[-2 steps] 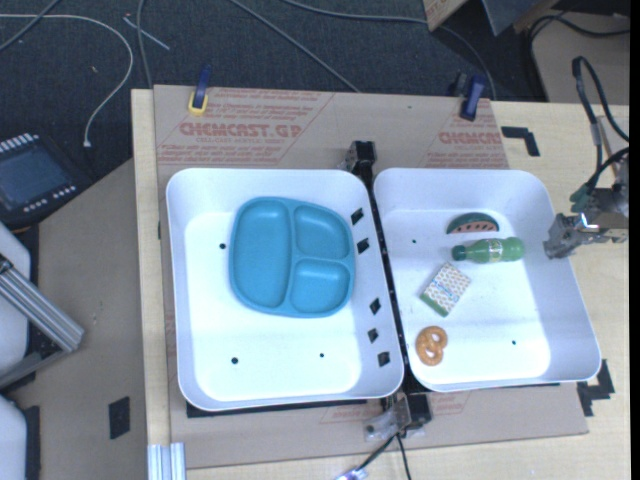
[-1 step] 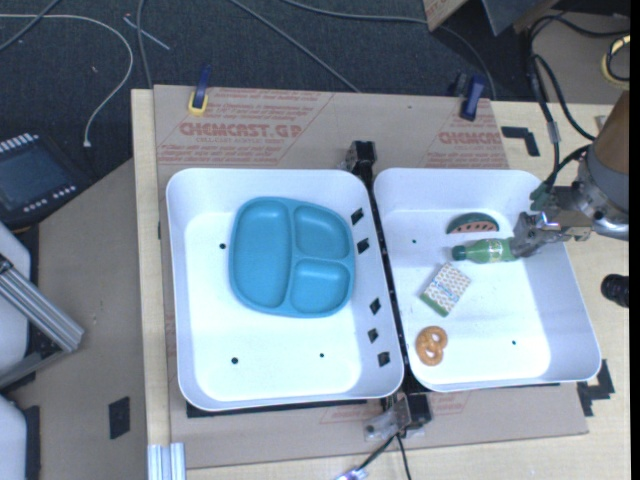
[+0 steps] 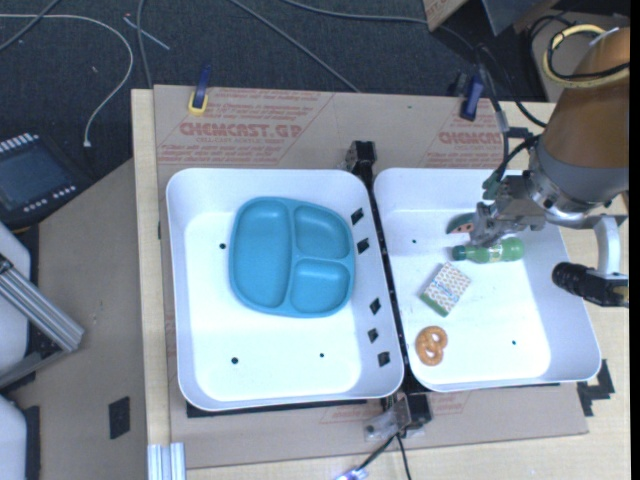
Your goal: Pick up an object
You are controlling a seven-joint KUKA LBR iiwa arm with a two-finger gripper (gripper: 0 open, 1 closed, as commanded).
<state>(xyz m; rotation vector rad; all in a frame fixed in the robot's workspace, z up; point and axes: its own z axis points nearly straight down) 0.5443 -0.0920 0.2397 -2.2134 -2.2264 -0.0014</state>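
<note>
In the right bin [image 3: 560, 353], toward its upper right, a green bottle [image 3: 492, 252] lies on its side directly under the gripper [image 3: 487, 226]; whether the jaws grip it I cannot tell. Below lie a patterned packet [image 3: 446, 288] and a pretzel [image 3: 431, 345]. A blue divided plate [image 3: 292, 256] sits in the left bin [image 3: 200, 298]. The cardboard [image 3: 250, 123] on the bench reads "CHEMCAST".

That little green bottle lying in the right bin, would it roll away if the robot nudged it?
Probably: the green bottle lies on its side and looks round, so a sideways nudge would likely roll it across the smooth bin. It seems small and light, and its glossy surface might slip between the gripper fingers.
</note>
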